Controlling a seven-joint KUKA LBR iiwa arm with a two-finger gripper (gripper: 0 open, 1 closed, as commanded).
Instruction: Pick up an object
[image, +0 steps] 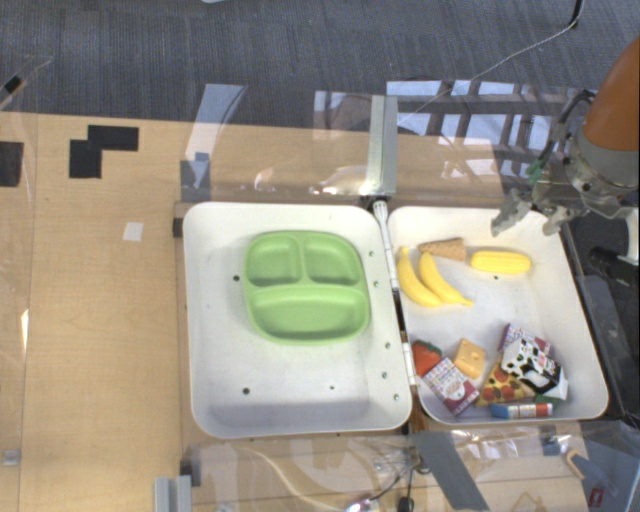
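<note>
My gripper (527, 220) hangs over the far right corner of the right bin (580, 330), its two fingers spread open with nothing between them. Just below it and slightly to the left lies a yellow corn cob (499, 263). Left of the corn are a brown toast slice (442, 248) and two bananas (428, 280). At the bin's near end sit a strawberry (427, 356), an orange cracker (468, 357), a small pink box (451, 386), a cow-patterned carton (530, 364) and a marker (521, 409).
The left bin (220, 390) holds a green divided plate (305, 287). A metal divider (390, 300) runs between the bins. The arm's orange band (612, 115) is at the right edge, above a metal frame (480, 120) behind the bins.
</note>
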